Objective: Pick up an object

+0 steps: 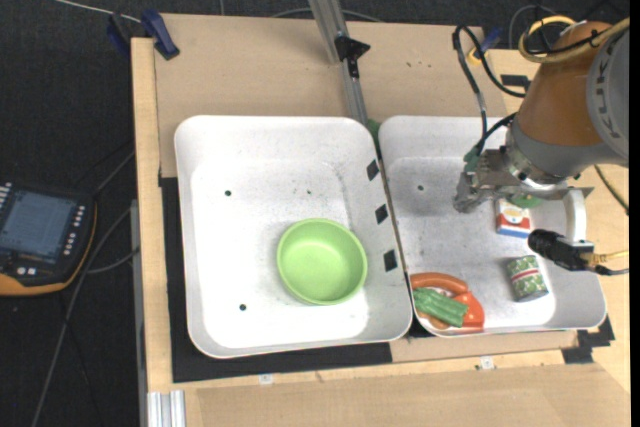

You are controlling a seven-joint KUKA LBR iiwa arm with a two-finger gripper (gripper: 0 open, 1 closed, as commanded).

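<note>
Seen from above, the arm's tool (470, 193) hangs low over bare floor in the right bin (425, 140), its grip unreadable and nothing visibly held; a small carton (512, 221) sits just beside it; next, likely, centring over an object.

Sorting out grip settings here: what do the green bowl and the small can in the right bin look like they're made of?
The green bowl looks like moulded plastic: one even lime colour, smooth, with a soft sheen and a thick rounded rim. The small can seems to be metal under a printed green label, with a pale, duller end showing; at this size, a plastic toy can't be ruled out.
</note>
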